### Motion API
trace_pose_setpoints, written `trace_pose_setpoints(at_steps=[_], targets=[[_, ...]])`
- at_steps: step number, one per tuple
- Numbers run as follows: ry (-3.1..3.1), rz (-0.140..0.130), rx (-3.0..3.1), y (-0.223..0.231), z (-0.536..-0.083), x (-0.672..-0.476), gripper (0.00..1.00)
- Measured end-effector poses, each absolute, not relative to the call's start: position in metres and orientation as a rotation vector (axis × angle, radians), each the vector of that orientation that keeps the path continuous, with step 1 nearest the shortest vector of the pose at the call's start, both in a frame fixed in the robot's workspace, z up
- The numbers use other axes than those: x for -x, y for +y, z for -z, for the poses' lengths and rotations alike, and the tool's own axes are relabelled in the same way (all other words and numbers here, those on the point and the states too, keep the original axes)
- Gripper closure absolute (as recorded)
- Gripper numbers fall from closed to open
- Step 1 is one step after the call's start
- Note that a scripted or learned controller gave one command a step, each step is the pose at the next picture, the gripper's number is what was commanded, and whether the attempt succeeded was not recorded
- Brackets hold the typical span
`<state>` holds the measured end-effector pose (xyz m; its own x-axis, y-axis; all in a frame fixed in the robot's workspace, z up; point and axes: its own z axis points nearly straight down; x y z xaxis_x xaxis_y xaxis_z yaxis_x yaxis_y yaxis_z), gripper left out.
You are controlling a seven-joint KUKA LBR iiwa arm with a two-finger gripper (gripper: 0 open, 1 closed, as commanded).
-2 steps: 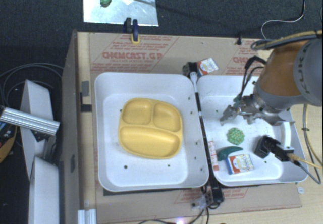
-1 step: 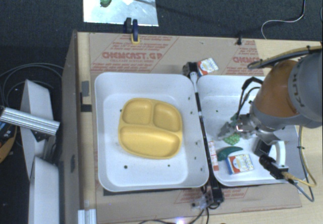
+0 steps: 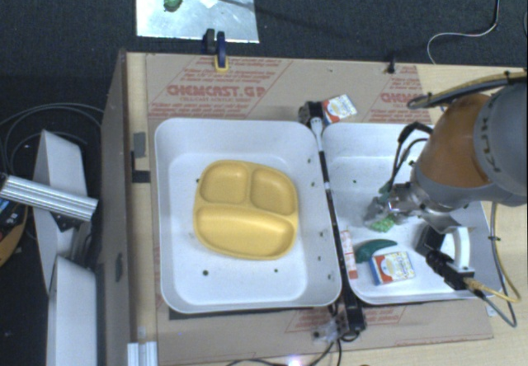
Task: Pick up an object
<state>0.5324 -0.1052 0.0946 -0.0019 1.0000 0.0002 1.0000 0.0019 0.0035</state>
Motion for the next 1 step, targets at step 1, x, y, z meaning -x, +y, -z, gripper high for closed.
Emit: trace_pose_setpoints(at_steps=[1], targets=[[2.226,-0.008,-2.214,-0.0226,-0.1858,-0.5729,1.0]])
